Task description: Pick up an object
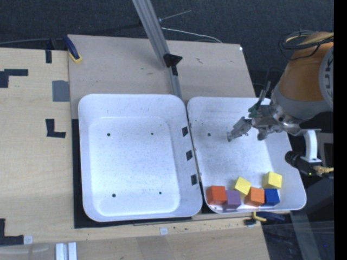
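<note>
Since the blocks [245, 192] huddle at the right bin's [217, 112] six o'clock edge, the gripper [248, 132] hangs above centre, fingers apart, holding nothing.

Six small coloured blocks [245, 191] cluster at the right bin's [217, 118] near edge

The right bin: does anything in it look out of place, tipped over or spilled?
Nothing looks spilled or damaged. All the blocks crowd the near edge of the right bin: an orange block, a purple block, two yellow blocks, another orange block and a blue block. The gripper hangs above bare floor.
</note>
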Controlling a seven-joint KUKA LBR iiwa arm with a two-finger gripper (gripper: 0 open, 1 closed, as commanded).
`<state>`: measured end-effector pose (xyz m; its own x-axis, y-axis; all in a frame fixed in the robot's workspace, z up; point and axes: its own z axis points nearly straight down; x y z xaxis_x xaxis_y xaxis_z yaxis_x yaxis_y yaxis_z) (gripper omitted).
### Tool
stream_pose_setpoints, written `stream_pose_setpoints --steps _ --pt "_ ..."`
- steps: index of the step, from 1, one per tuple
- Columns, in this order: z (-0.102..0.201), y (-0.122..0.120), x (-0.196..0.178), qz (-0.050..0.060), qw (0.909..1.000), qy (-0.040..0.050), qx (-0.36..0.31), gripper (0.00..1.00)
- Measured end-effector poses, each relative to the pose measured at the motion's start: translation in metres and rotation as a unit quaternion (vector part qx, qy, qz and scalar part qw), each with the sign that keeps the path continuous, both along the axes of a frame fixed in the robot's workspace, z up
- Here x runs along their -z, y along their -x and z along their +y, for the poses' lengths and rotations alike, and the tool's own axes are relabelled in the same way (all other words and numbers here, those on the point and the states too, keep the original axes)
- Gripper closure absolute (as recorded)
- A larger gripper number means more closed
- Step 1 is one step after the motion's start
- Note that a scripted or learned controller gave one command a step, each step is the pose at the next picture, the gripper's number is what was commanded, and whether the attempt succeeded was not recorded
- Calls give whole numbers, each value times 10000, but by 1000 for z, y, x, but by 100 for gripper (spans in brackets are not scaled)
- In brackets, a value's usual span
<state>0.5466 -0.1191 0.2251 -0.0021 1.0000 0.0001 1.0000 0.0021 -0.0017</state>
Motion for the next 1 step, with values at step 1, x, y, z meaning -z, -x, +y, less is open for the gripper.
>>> stream_pose_setpoints --steps 1 --pt "-15 -7 -48 -27 10000 9 5 0"
